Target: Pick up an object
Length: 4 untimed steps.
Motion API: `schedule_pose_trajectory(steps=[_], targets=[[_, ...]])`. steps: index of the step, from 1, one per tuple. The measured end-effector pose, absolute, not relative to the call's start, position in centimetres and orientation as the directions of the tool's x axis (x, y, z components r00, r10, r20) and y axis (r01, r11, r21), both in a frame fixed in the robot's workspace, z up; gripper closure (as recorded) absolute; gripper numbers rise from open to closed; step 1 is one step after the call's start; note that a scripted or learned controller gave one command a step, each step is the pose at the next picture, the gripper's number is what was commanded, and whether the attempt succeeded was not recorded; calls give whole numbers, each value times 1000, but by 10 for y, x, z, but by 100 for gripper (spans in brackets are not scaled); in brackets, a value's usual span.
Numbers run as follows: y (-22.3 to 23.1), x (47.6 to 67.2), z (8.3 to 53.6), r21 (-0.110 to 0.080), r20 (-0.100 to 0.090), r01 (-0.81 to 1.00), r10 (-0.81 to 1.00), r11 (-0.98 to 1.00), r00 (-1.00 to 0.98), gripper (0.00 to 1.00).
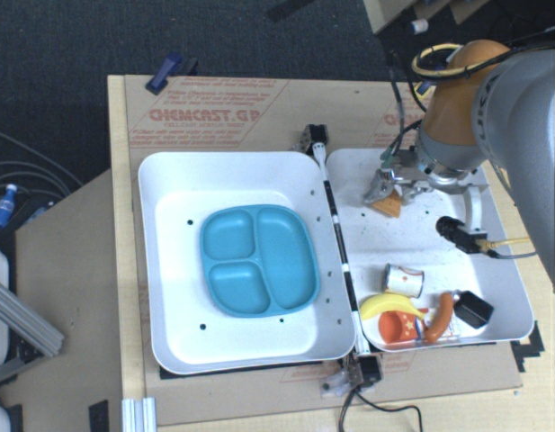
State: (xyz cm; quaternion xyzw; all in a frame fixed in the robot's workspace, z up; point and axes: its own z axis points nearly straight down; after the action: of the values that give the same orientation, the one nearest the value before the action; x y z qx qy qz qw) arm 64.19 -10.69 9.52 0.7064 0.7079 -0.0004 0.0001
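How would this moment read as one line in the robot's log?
hand: low in right bin | at tan object | grasp: unclear | blue tray: left bin

We see a robotics lab: a bench covered with printed board, loose cables on dark carpet, and aluminium framing beside.

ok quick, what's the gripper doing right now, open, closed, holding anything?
Gripper: down in the right bin, at a small brown object; whether it is open, shut or gripping the object cannot be told.
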Motion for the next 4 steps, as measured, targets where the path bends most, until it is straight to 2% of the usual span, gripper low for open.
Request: schedule_pose_trajectory(steps=[1, 2, 3, 4], targets=[[-35, 574, 185, -1, 1, 1000, 1000, 1, -1, 100], [50, 478, 184, -4, 1, 1000, 1000, 1, -1, 100], [71, 479, 241, -1, 0, 1000, 1000, 1, -1, 100], [81, 578, 241, 0, 0, 1000, 1000, 1, -1, 100]])
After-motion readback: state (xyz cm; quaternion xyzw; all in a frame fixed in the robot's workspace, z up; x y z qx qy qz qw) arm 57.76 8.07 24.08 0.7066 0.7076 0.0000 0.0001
